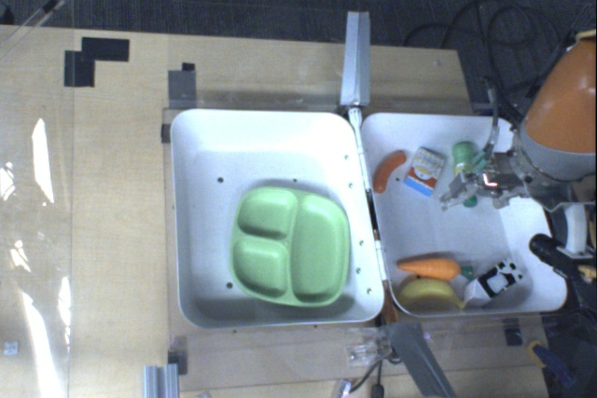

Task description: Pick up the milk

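Milk carton (pixel 425 170) lies flat (long axis slanting top-right to bottom-left).

The divided plate (pixel 291 245) lies in the left bin (pixel 201 200); in the right bin (pixel 550 294) the sausage (pixel 388 170) and milk (pixel 425 170) lie toward the back, the carrot (pixel 430 268) and banana (pixel 429 293) in front.

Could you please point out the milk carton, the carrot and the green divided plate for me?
milk carton (pixel 425 170), camera view, on its printed top face.
carrot (pixel 429 267), camera view, on the middle of its orange body.
green divided plate (pixel 291 294), camera view, on its near rim.
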`<state>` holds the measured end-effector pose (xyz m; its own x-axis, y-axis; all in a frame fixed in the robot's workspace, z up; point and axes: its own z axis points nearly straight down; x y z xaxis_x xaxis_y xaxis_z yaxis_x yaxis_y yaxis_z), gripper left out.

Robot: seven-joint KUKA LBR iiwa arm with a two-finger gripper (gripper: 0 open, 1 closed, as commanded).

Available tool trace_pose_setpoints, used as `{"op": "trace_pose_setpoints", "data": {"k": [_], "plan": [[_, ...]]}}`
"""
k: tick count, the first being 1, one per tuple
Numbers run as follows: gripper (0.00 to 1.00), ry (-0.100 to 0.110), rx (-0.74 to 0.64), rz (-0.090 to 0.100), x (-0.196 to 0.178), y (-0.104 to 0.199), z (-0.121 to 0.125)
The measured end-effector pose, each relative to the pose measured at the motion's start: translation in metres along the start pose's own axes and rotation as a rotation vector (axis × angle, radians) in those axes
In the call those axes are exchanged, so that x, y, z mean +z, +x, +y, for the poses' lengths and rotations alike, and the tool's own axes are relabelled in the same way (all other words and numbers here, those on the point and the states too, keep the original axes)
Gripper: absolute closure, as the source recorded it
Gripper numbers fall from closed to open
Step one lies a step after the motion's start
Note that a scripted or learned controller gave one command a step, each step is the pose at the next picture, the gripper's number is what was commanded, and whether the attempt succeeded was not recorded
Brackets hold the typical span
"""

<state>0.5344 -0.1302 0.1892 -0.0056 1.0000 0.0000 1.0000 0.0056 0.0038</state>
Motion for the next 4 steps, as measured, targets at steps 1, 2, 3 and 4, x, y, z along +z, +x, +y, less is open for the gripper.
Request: {"op": "trace_pose_setpoints", "data": {"k": [1,2,3,4], "plan": [[0.0,-0.001,-0.033,-0.001,0.006,-0.047,-0.043],[0.0,-0.003,-0.189,-0.002,0.094,-0.073,-0.046],[0.0,-0.009,-0.372,-0.004,0.099,-0.075,-0.044],[1.0,-0.016,-0.375,-0.005,0.087,-0.074,-0.04]]}}
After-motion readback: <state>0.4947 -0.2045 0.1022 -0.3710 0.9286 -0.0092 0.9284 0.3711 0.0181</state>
